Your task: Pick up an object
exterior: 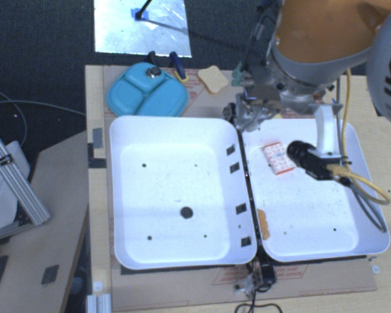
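Gripper (251, 113) at far rim between two white bins (163, 194); opening not discernible, hold cannot be told. Small red-white packet (278, 158) in right bin (313, 227); blue divided tray (147, 91) on bench (98, 155) beyond.

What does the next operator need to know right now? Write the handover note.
Claw: at the far edge of the bins, over the divider; whether it is open or shut is unclear, and nothing is seen between its fingers.
Things: small red-and-white packet in the right bin; orange-brown piece by that bin's left wall; small dark round object in the left bin.
Done: no pick visible.
Left: grasp and lift one object.
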Available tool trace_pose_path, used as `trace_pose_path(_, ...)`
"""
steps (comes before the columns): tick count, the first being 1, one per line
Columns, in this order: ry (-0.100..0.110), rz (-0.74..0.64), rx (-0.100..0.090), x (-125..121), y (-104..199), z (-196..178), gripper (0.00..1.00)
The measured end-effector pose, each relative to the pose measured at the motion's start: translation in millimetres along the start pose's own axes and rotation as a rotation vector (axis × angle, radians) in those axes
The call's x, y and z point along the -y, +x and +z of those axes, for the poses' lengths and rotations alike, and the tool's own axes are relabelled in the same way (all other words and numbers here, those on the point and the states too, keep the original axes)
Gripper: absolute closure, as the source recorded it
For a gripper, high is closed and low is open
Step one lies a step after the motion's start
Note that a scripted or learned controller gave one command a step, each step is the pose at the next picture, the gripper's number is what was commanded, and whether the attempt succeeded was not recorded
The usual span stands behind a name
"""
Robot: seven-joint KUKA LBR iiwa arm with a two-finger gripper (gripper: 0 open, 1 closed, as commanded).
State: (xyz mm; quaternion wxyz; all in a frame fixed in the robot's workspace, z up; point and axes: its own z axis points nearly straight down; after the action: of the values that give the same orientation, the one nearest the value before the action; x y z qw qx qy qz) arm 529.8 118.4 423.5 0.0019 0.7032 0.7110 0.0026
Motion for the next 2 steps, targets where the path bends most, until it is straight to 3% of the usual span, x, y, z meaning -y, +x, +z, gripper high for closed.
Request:
trace_pose_path(1,0.020,0.010,0.004,-13.6,14.3,175.3,1.00)
trace_pose_path(2,-0.006,0.008,-0.003,14.6,1.6,55.3,1.00)
